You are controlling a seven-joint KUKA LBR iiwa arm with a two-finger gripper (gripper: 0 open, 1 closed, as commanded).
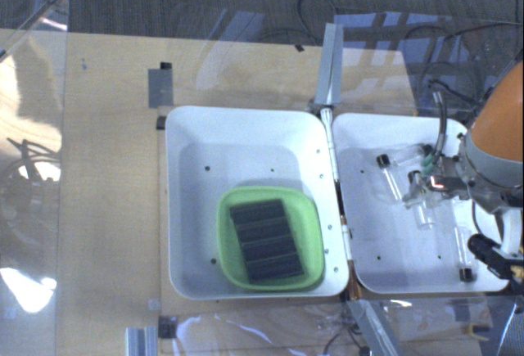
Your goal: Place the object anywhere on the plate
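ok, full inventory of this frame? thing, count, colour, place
bins: 2, white, side by side on the bench
plate: 1, green, squarish, front of the left bin
ridged block: 1, dark grey, lying on the plate
bench: 1, light wood, under the bins
metal rail: 1, grey, behind the seam between the bins
cables: several, black, behind the bins
arm: 1, grey with an orange band, over the right bin
gripper: 1, clear-looking fingers, over the right bin, holding nothing I can see

The wooden counter (98, 207) carried two shallow white bins side by side, the left bin (184, 207) touching the right bin (368, 264).
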